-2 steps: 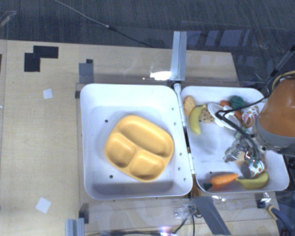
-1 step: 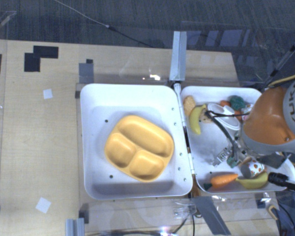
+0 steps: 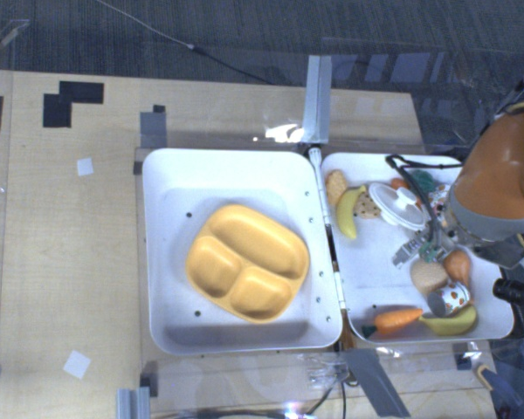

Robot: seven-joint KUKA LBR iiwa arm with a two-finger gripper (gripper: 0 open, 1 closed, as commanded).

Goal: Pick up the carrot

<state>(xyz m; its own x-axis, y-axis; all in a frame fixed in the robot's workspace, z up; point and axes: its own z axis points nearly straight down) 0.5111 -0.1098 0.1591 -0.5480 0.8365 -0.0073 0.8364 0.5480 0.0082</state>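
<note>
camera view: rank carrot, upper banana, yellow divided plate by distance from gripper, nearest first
Gripper is in the right bin.
1. Carrot, at that bin's near edge, below the gripper.
2. Upper banana, at the bin's left side, up and left; close to the carrot's distance, so this order is tentative.
3. Yellow divided plate, left bin, clearly farthest.

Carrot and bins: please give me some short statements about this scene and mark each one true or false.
1. The carrot lies in the right bin. True.
2. The yellow tray is in the right bin. False: it sits in the left bin.
3. The carrot lies near the right bin's front edge. True.
4. The gripper holds the carrot. False: the carrot lies apart from it, on the bin floor.
5. A banana lies in the right bin. True.
</note>
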